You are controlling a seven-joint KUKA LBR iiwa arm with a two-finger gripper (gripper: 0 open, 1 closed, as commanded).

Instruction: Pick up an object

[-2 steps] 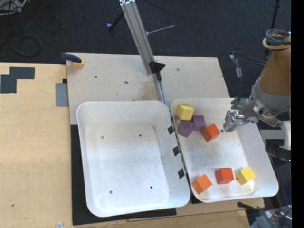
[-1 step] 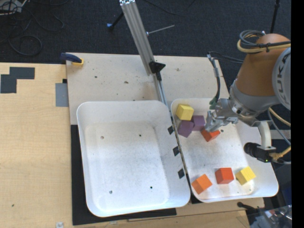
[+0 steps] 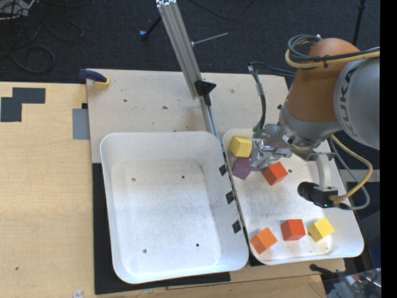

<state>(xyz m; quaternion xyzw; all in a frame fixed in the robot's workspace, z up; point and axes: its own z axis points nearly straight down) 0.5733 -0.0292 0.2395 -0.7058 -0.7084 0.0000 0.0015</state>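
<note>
Pincer (image 3: 265, 156) low in right bin (image 3: 347, 244), just beside red-orange block (image 3: 275, 173) and purple block (image 3: 241, 168); opening impossible to tell. Better to center over one block before squeezing.

1. Shallow white plastic bins: two, left (image 3: 124, 166) and right (image 3: 347, 244).
2. Small yellow blocks: two (image 3: 240, 146) (image 3: 321, 229).
3. Small red blocks: two (image 3: 275, 173) (image 3: 293, 230).
4. Small orange block: one (image 3: 264, 239).
5. Small purple block: one (image 3: 241, 168).
</note>
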